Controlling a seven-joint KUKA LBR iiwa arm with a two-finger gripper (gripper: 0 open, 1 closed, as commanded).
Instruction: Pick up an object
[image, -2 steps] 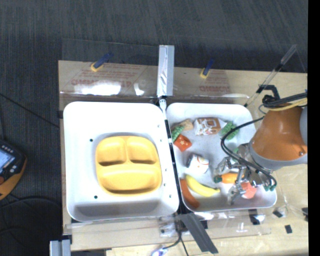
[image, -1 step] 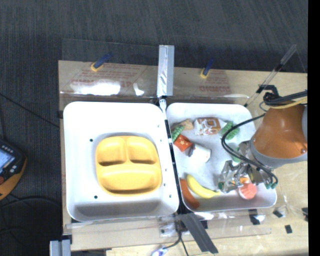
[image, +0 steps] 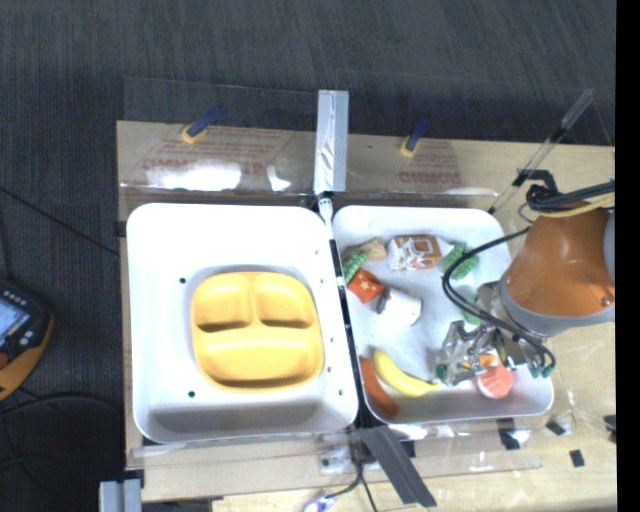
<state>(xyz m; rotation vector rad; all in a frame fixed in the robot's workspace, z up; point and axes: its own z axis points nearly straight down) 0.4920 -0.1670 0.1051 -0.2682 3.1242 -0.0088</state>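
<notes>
The right bin (image: 420, 218) holds several small items. A yellow banana (image: 400, 378) lies near its front wall, partly over an orange-red piece (image: 376, 388). Behind it lie a white cup (image: 403, 310), a red packet (image: 365, 287), a brown-and-white snack pack (image: 415, 250) and a green piece (image: 460, 262). My gripper (image: 460, 358) hangs low over the bin's front right part, just right of the banana's tip. A reddish round item (image: 493, 380) lies right beside it. The orange wrist band (image: 560, 265) hides part of the bin's right side.
The left bin (image: 160, 300) carries a yellow divided tray (image: 258, 328). A metal post (image: 331, 140) stands behind the seam between the bins. Black cables (image: 470, 270) loop from the wrist over the right bin. Small green bits (image: 541, 368) sit by the right wall.
</notes>
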